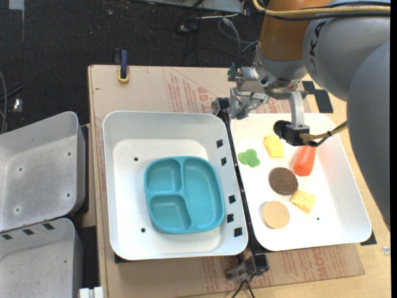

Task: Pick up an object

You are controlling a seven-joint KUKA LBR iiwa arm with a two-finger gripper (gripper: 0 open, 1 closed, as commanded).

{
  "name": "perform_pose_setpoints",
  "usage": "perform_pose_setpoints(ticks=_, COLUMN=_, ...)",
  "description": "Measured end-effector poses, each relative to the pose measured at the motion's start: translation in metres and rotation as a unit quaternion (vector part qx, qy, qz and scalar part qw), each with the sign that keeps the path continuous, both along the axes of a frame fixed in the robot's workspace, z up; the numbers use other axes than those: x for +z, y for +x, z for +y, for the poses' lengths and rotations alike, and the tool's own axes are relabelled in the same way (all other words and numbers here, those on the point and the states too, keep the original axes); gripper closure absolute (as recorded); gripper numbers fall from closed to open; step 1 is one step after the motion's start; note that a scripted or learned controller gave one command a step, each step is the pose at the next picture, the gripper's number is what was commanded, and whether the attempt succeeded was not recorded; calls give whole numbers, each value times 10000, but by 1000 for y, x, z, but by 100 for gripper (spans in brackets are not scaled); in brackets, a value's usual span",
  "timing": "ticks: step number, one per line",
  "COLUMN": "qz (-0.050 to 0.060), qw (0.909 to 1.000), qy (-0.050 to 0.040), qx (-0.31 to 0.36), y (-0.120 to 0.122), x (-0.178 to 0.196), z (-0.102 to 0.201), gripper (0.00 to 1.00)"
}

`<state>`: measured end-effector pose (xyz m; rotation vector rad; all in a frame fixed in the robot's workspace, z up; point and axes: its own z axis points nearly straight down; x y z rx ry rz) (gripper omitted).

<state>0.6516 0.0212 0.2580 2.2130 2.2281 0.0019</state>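
Pincer [243,106] hovers above cardboard [180,89] bearing unreadable red print.

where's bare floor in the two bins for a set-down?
Right bin: free along the near edge below the tan disc and cheese wedge, and in its right corner. Its middle is crowded with the green piece, yellow piece, carrot and brown disc. Left bin: only a margin around the blue tray.

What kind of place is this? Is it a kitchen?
Probably not a kitchen, more likely a robot lab. A big robot arm reaches over two white bins on a cardboard-covered bench, with cables on the dark floor. The food, like the carrot, looks like toys.
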Motion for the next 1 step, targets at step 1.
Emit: perform_pose_setpoints(ticks=1, qz=13, qw=10000, qy=-2, qx=-10, y=-4, x=-17, z=50, gripper=100)
